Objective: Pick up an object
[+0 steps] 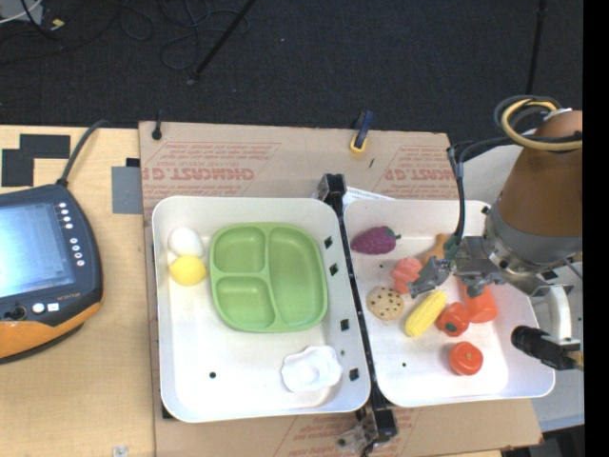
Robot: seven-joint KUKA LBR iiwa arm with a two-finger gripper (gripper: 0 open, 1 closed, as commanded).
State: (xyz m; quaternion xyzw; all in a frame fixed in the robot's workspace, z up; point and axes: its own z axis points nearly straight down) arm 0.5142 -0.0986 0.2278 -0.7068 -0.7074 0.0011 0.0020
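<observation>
My gripper [449,279] hangs over the middle of the right bin [519,379], open with nothing held between its fingers. Just below it lie a yellow corn cob [424,313] and a red pepper [456,321], with another red piece [482,306] beside it. A pink-red toy [406,272] sits just left of the gripper. A purple fruit [374,241] lies at the bin's back left, a speckled cookie [384,303] beside the corn, and a red-orange tomato [465,358] near the front.
The left bin [181,388] holds a green divided plate [267,278], a white egg [186,242], a yellow lemon [187,270] and a white fried-egg toy [309,369]. A tablet-like pendant [43,265] lies on the bench at far left. A black divider [347,293] separates the bins.
</observation>
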